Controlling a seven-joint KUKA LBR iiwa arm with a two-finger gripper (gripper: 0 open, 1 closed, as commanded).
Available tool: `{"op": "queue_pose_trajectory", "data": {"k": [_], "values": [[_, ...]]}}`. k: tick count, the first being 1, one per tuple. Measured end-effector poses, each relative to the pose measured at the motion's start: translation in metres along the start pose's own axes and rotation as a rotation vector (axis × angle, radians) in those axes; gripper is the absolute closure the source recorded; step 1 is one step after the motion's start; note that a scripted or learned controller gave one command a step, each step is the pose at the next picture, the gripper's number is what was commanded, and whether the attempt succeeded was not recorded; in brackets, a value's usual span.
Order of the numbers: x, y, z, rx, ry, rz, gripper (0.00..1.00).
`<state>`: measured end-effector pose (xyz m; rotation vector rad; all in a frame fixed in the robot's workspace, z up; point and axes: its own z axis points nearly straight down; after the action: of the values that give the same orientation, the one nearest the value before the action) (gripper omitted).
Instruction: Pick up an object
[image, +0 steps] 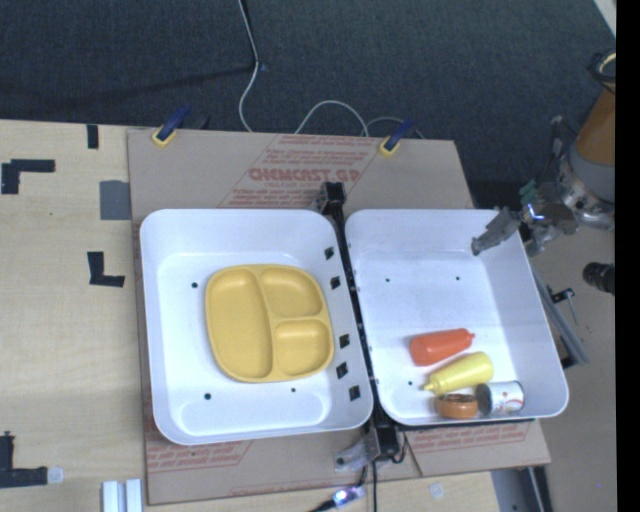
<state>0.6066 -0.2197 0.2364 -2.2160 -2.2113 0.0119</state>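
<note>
Right bin, near corner: a small can (503, 398) lying on its side, a brown ring-shaped piece (458, 405) touching a yellow mustard bottle (462, 373).
Just beyond: an orange carrot (441, 345).
Left bin (165, 250): a yellow divided plate (269, 322), centred.
Right bin's far right rim (520, 250): the hand (497, 233) hovers there; whether wide or narrow, I cannot tell.

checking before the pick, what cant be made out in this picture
- Gripper, camera view: small and blurred over the right bin's far rim; finger state unreadable.
- Arm: cut off by the right edge.
- Can: label too small to read.
- Brown object: partly hidden behind the yellow bottle; identity unclear.
</note>
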Motion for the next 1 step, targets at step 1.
{"op": "queue_pose_trajectory", "data": {"k": [1], "values": [[0.0004,0.0025,-0.0070,-0.012,-0.003,-0.003,0.00]]}}
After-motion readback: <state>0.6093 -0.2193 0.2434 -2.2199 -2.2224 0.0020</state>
